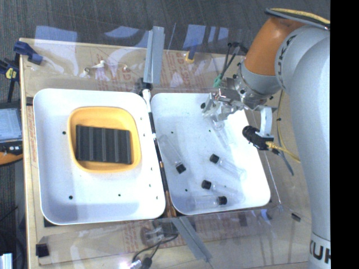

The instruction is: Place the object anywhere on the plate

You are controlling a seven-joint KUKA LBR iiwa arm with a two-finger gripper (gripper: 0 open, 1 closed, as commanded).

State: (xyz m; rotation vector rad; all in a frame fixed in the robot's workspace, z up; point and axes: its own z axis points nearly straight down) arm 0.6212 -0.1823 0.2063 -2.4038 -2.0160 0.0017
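Note:
A yellow plate point(102, 116) lies in the left bin point(50, 195), and a dark ribbed rectangular block point(104, 144) covers its middle. The right bin point(190, 122) holds several clear plastic vials with black caps, among them one near the left wall point(178, 166), one in the middle point(215, 159) and one by the front edge point(221, 200). My gripper point(216, 109) hangs over the far right corner of the right bin, above the vials and well away from the plate. A faint clear shape lies just below it; I cannot make out what it is.
The grey arm with its orange band point(269, 43) fills the right side. A raised divider point(152, 128) separates the two bins. A black connector with a yellow cable point(259, 139) hangs over the right bin's right rim. A metal rail point(153, 55) stands behind the bins.

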